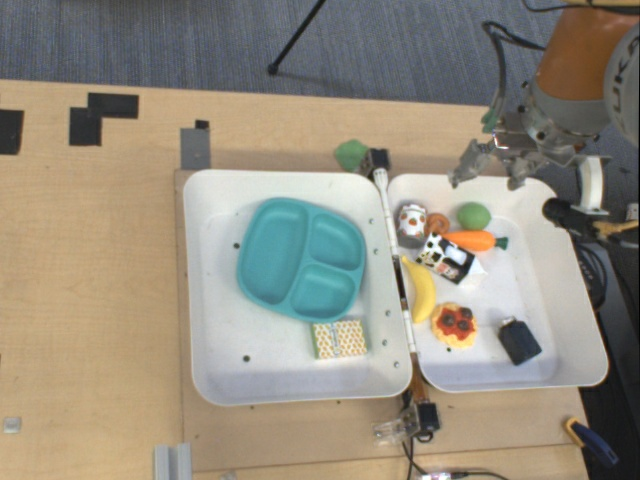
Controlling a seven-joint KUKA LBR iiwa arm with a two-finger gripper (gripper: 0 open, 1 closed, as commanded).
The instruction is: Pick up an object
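Reaching in from the right, the arm (pixel 585 43) holds its gripper (pixel 490 170) with fingers spread apart and empty above the right bin's (pixel 560 298) far edge, near the green ball (pixel 474 215) and carrot (pixel 472 239).

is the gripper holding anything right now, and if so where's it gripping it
Nothing is held. The gripper hangs open over the right bin's far edge, with nothing between its fingers.

Scene being viewed from above at slant, moderately far; bench (pixel 90 298) and both bins (pixel 215 368) being framed whole; arm (pixel 585 43) being seen entering at right.
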